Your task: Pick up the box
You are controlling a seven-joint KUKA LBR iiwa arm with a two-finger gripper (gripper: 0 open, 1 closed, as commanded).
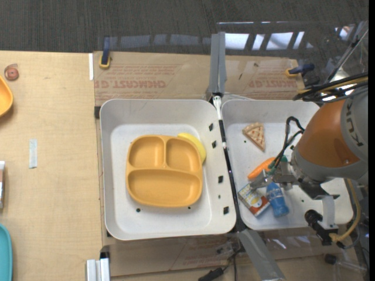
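At the near edge of the right bin [328,224], around five o'clock in the frame, the box [254,198] lies flat and skewed, a blue bottle [277,201] touching its right side. The gripper [270,175] hangs just above the pair, low over the bin floor, apparently lined up for a grasp; whether its fingers are spread or closed cannot be told here. An orange carrot [258,170] lies just beyond, at the gripper's eleven o'clock, close enough to crowd a pick. Farther back sits a pizza slice [255,135]. In the left bin [111,157], a yellow divided plate [164,171] rests centred, a yellow item [196,144] tucked at its one o'clock corner.
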